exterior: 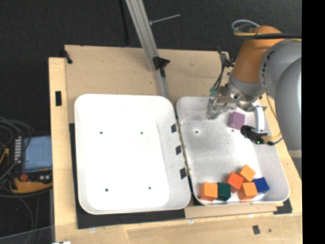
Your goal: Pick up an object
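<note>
The gripper (219,108) is hovering at the right bin's (213,151) twelve o'clock edge, finger state impossible to tell, with a purple block (236,120) lying just beside it at four o'clock, probably the intended pick.

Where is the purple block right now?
The purple block is in the right bin, near its far end, right beside the tool and well away from the cluster of orange, green and blue blocks at the near end.
</note>
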Available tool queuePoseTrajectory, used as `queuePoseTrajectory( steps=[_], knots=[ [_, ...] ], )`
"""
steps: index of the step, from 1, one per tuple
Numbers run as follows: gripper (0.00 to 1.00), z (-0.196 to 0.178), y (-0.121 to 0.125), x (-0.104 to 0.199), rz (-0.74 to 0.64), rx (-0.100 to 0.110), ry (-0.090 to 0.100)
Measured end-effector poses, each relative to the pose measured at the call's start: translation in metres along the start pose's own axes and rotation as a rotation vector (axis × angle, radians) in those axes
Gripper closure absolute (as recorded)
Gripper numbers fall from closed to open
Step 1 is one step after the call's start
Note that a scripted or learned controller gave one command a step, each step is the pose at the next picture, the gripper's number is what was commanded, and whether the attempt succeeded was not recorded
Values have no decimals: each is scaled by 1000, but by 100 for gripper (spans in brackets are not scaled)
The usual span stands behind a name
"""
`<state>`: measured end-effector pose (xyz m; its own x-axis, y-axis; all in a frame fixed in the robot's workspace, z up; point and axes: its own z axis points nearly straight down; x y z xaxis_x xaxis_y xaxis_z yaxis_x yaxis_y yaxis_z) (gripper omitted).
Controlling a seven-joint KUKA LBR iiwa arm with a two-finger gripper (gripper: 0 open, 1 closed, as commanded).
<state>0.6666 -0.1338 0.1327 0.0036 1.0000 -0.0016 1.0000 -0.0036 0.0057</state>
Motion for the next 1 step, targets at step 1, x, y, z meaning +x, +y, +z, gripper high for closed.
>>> queuePoseTrajectory(
  steps=[1],
  knots=[
    [100, -45, -1, 1, -1, 0, 1]
  ],
)
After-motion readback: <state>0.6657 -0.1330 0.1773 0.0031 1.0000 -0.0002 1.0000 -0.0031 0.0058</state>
